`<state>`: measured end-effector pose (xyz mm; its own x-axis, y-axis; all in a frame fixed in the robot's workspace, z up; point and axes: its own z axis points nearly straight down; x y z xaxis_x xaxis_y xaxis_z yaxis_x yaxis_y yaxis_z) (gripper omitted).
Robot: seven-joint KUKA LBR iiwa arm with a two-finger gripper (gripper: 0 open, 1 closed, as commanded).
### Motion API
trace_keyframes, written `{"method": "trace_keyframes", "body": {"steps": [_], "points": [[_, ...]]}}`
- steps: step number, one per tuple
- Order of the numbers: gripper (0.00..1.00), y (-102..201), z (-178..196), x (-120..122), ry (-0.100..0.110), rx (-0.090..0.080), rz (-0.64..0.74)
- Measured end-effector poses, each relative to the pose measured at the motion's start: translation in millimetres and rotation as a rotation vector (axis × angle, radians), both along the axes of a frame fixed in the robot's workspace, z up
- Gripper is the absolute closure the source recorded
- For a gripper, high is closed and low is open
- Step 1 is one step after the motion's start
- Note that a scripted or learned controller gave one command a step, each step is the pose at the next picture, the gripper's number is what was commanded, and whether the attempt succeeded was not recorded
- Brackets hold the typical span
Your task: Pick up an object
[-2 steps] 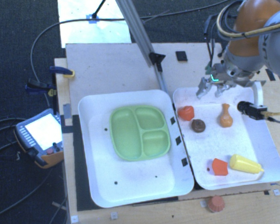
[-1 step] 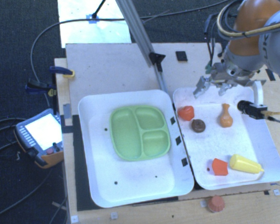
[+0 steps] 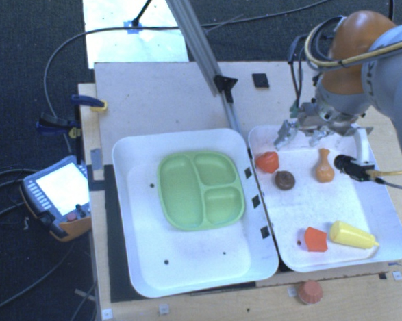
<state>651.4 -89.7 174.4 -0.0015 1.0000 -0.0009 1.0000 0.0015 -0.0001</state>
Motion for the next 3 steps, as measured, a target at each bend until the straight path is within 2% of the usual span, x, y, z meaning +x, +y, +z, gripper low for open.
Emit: {"method": "trace_keyframes", "body": {"steps": [2, 3], "points": [[0.0, -4, -90, 11, -0.002, 0.0, 0.001], [1.0, -4, -76, 13, -0.008, -0.002, 0.0]]}}
